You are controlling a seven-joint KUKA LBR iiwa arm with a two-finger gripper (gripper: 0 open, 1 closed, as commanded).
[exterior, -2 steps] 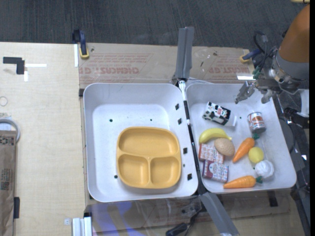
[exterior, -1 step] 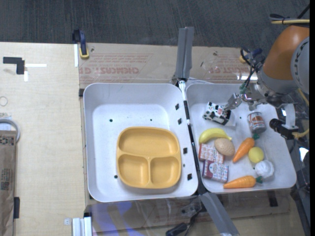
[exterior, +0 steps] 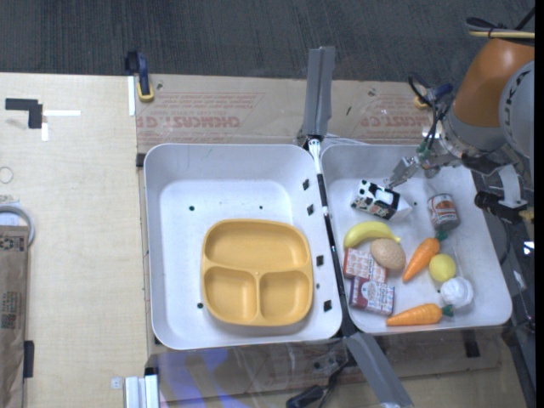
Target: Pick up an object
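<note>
Your bench (exterior: 76,253) is pale wood-grain board; a brown cardboard sheet (exterior: 229,113) with red lettering lies behind the two bins, and dark carpet-like flooring (exterior: 212,15) runs beyond.

The left bin (exterior: 170,177) is smooth white plastic and holds a yellow three-compartment tray (exterior: 257,272) with rounded corners.

The right bin (exterior: 484,228) carries the objects: a black-and-white cow toy (exterior: 376,199), a curved banana (exterior: 369,233), a tan egg-shaped item (exterior: 388,253), two red-and-white cartons (exterior: 367,280), a small tin (exterior: 442,212), a lemon (exterior: 442,268), a white knobbly item (exterior: 456,292) and two carrots.

The upper carrot (exterior: 420,259) lies diagonally, thick end toward the tin; the lower carrot (exterior: 415,314) lies near level along the front wall.

The gripper (exterior: 406,170) sits low at the right bin's rear, just beside the cow toy; you cannot tell how its jaws stand.
</note>
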